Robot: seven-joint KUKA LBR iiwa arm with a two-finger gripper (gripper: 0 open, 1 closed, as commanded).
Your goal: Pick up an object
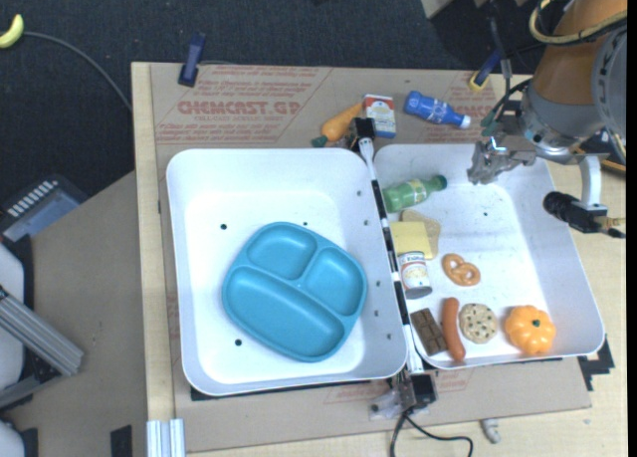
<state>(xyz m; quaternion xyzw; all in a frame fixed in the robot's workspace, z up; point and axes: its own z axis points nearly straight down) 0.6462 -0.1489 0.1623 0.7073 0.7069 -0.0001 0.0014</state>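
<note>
My gripper [488, 168] hangs over the far part of the right bin [557, 256], near its back rim, with nothing seen between its fingers. In that bin lie a green bottle [413, 192], a yellow cheese wedge [414, 238], a small can [414, 274], a pretzel [460, 270], a sausage [453, 329], a chocolate bar [429, 331], a cookie [479, 323] and an orange pumpkin [529, 330]. The green bottle lies to the gripper's left and slightly nearer the front.
A blue divided plate [294, 289] sits in the left bin [199, 206]. Behind the bins on the board lie a blue bottle [436, 110], a small carton [378, 114] and an orange item [341, 123]. A blue clamp [191, 60] grips the board's back edge.
</note>
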